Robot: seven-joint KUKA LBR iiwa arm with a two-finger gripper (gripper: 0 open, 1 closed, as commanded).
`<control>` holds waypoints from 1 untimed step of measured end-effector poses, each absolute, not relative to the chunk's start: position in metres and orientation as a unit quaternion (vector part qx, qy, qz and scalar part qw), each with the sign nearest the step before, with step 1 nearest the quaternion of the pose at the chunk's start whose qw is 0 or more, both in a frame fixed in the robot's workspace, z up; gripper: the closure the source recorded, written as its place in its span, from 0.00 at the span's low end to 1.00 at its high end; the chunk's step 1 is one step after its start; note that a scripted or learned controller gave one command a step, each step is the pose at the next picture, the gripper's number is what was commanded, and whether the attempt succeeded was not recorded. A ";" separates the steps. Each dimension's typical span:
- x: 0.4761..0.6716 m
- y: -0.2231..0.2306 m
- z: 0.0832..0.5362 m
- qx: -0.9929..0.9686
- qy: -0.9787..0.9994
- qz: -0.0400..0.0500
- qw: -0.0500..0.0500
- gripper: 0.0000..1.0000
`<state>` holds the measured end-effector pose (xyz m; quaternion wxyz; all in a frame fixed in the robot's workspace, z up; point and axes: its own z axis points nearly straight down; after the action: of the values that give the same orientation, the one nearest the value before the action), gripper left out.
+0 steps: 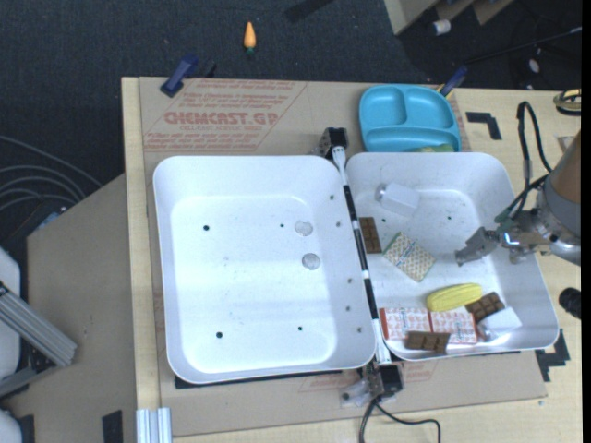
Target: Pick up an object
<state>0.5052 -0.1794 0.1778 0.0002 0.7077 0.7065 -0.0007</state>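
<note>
A yellow corn cob (453, 296) lies low in the right bin (517, 332), between a checked packet (408, 257) and brown blocks (487, 305). Just above it, the gripper (480, 245) hangs over bare bin floor, fingers apparently spread and pinching nothing, though the view is soft.

The arm (565, 187) comes in from the right side and only its end part can be seen. It bends down and leans toward the left. At its tip is the gripper (473, 250), low down and pointing left. The gripper is grey and shiny. One finger (469, 253) sticks out to the left. The picture is too blurry to tell how the fingers are set. Nothing can be seen between them.
</note>
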 end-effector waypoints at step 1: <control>0.550 -0.130 0.091 0.707 0.707 0.002 0.001 0.00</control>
<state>0.5499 -0.1301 0.0914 0.0010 0.7069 0.7073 0.0016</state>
